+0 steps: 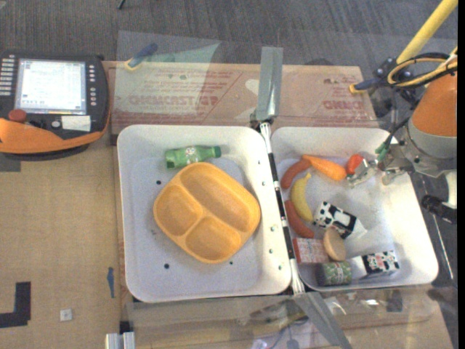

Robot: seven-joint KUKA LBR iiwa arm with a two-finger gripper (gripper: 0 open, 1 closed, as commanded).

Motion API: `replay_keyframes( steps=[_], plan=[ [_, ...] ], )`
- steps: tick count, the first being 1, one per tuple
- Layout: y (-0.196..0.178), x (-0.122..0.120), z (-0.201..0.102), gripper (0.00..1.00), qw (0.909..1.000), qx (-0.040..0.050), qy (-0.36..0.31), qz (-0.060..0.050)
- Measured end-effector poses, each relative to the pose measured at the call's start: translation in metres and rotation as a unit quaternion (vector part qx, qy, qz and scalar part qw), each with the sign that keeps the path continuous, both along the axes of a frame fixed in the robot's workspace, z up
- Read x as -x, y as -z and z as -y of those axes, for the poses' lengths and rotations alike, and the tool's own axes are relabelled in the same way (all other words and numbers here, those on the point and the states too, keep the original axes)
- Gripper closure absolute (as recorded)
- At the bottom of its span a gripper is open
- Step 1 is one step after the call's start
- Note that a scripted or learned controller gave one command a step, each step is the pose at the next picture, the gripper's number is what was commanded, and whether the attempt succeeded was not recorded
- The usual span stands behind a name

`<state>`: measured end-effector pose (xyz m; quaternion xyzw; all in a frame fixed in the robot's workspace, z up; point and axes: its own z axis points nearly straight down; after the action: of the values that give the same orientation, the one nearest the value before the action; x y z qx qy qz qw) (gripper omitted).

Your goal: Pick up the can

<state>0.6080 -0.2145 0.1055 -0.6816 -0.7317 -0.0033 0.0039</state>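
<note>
The can (334, 273) lies on its side at the near edge of the right bin (423, 227), close to the divider between the two bins. It is small and dark green, with a paler label band around its middle and a lighter end facing right. A red-and-white carton (310, 250) sits just beside its upper left, a round tan food piece (335, 244) is just above it, and a black-and-white cow-patterned box (381, 263) lies close on its right. A second cow-patterned carton (338, 218) sits farther up, with a banana (301, 197), two reddish sausages (297, 222) and a carrot (326, 167) beyond.

The gripper (368, 170) is at the far side of the same bin, low near the carrot and a small red object (354, 163), well apart from the can. Whether the jaws are wide or narrow I cannot tell; their metal parts blur together here, and nothing is visibly between them.

My reading is that the task is at the approach stage, with no grasp made. The next move calls for travelling across the bin toward its near edge, then descending over the can with the jaws aligned across its short width. The crowding is the difficulty: neighbours on three sides leave little room to slip in.

The left bin (138, 217) holds a yellow divided plate (207, 211) and a green bottle (191, 155).
</note>
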Motion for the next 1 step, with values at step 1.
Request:
replay_keyframes(
  steps=[1],
  plan=[
    [0.0175,-0.0506,-0.0068,0.00,1.0000,-0.0057,0.003,-0.004]
  ],
)
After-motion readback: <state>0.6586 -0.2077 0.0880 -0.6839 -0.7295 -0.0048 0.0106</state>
